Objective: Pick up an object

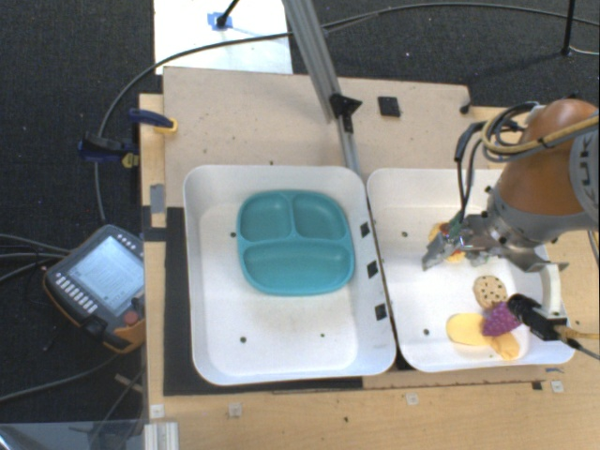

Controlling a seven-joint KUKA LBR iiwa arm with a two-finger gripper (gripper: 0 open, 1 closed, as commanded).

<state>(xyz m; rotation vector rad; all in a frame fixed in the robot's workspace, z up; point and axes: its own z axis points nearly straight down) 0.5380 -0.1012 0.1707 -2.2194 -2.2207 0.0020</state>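
Nearest the camera in the right bin (412, 345), along its front edge, lie a pale yellow flat piece (466, 329) and a purple clustered thing like toy grapes (500, 320), which touches the yellow piece and partly overlaps it. Just behind them sits a round tan cookie with dark specks (487, 291). Further back, beside my pincer, a small yellow-orange bit (454, 255) peeks out, too hidden to make out.

The left bin (216, 336) holds a teal divided plate (295, 242) with three compartments, lying flat in the bin's far half.

My pincer (439, 248) hangs low over the middle of the right bin, pointing toward the divider between the bins. I cannot tell whether it is open or closed, and I see nothing gripped in it. My wrist with its orange band (553, 153) leans in from the right, cables looped above it.
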